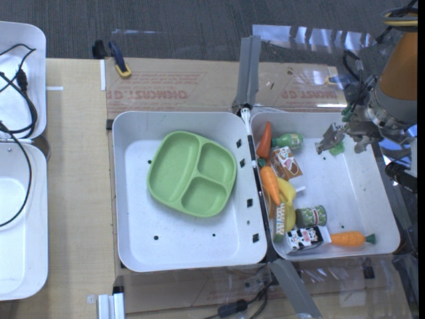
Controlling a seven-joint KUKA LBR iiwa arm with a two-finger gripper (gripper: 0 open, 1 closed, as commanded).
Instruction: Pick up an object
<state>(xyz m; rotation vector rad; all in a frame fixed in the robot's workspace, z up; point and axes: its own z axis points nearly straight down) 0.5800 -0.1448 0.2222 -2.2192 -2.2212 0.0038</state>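
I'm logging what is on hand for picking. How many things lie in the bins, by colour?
Green: 4 (plate, two cans, piece by the gripper)
Orange: 3 carrots
Yellow: 1 banana
Printed cartons: 2
Total: 10

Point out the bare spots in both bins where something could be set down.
Left bin: bare floor all around the green divided plate, widest below it. Right bin: open middle and right, between the gripper above and the carrot below. Crowded: the right bin's left wall, where cartons, cans and vegetables pile.
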